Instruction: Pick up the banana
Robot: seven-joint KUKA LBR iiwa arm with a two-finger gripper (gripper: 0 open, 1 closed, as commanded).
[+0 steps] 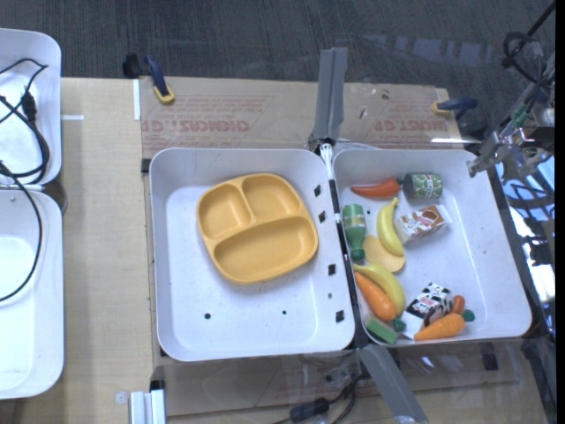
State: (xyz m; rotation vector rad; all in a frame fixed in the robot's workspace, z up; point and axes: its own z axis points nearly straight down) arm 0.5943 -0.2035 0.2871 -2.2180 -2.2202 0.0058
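Two yellow bananas lie in the right bin (494, 263). One banana (389, 226) stands lengthwise near the bin's middle, between a green bottle (353, 228) and a snack packet (422, 223). The other banana (381, 281) lies lower down by the left wall, resting partly on an orange carrot (378, 302).
The right bin also holds a red pepper (375, 187), a green can (425, 185), a black-and-white carton (429, 302), and another carrot (440, 327). A yellow divided plate (256, 228) sits in the left bin (177, 307). Metal gear with cables (521, 131) stands beyond the right bin's far right corner.
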